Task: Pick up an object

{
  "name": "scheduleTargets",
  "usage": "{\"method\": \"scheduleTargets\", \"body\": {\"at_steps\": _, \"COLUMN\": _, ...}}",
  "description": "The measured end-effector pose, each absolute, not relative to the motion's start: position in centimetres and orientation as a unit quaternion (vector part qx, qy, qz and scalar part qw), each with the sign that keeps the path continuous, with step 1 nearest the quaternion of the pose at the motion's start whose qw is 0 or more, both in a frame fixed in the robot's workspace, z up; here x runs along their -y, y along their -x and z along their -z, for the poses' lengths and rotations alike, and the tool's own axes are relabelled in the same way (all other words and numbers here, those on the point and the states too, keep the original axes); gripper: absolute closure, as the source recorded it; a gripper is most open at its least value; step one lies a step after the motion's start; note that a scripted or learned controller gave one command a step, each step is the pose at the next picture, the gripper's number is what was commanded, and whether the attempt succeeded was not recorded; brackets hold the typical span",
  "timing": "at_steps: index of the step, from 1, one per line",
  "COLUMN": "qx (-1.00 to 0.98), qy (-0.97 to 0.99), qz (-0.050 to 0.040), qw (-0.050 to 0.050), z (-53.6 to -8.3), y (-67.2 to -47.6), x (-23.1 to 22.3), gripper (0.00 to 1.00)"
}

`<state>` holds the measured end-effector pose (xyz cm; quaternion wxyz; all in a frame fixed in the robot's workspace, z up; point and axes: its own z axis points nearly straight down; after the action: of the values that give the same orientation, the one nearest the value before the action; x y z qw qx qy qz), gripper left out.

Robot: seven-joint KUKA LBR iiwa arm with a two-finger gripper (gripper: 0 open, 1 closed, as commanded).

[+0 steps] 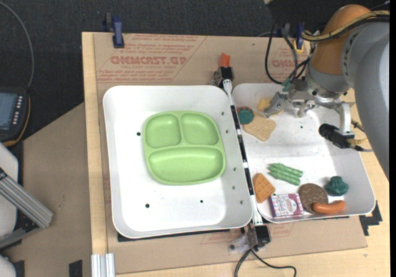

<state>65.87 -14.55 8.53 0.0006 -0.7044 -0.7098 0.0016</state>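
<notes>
A green divided plate [184, 148] sits in the middle of the left white bin [124, 201]. Both bins rest on a brown cardboard sheet [154, 59] with red lettering. A blue clamp [115, 29] grips the sheet's far left corner.

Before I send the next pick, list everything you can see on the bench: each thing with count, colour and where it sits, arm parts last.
White bins: 2, side by side on the bench.
Divided plate: 1, light green, three compartments, middle of left bin.
Toast slice: 1, tan, upper right bin.
Small teal piece: 1, beside the toast.
Green beans: 1 bunch, centre of right bin.
Waffle piece: 1, orange, right bin's left edge.
Pink box: 1, right bin's near edge.
Brown patty: 1, near the box.
Sausage: 1, orange-red, near corner.
Broccoli: 1, dark green.
Clamps: blue and orange, bench's far edge.
Arm: 1, grey with orange band.
Pincer: over right bin's far end.
</notes>
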Motion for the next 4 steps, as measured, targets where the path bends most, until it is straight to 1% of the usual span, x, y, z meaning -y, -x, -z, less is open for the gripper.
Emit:
{"method": "scheduleTargets", "body": {"at_steps": 1, "qx": 0.705, "qy": 0.709, "qz": -0.0023, "qw": 0.003, "z": -9.3, "y": -55.7, "x": 17.1, "gripper": 0.00}}
{"method": "scheduleTargets", "body": {"at_steps": 2, "qx": 0.708, "qy": 0.706, "qz": -0.0007, "qw": 0.004, "z": -8.4, "y": -50.9, "x": 10.8, "gripper": 0.00}}
{"method": "scheduleTargets", "body": {"at_steps": 3, "qx": 0.707, "qy": 0.707, "qz": 0.0005, "qw": -0.001, "z": -9.5, "y": -51.2, "x": 11.2, "gripper": 1.00}}
{"method": "scheduleTargets", "body": {"at_steps": 4, "qx": 0.707, "qy": 0.707, "qz": 0.0003, "qw": -0.001, "z": -9.4, "y": -51.2, "x": 11.2, "gripper": 0.00}}
